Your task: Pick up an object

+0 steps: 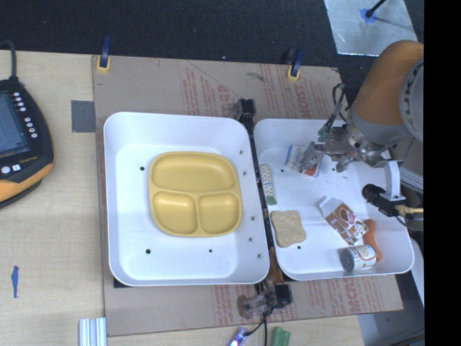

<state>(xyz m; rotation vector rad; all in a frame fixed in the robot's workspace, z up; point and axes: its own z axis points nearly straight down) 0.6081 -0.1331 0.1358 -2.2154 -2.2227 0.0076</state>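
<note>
So your end effector (322,152) is sitting low over the far side of the right white bin (403,262), right at the small blue-and-white packet (297,155) with the red bit beside it. You can't really tell whether the fingers are open or closed from this angle, and nothing is visibly held between them. The packet is lying close to the bin's far-left corner, so there isn't much room on that side. More open floor is showing mid-bin. The tan square sponge-like pad (288,228) is lying near the left wall, the brown-and-white snack wrapper (343,222) is resting toward the right, and the small grey-capped can (358,256) is hugging the near edge. The yellow three-compartment plastic plate (194,193) is taking up the middle of the left white bin (122,258).
</note>
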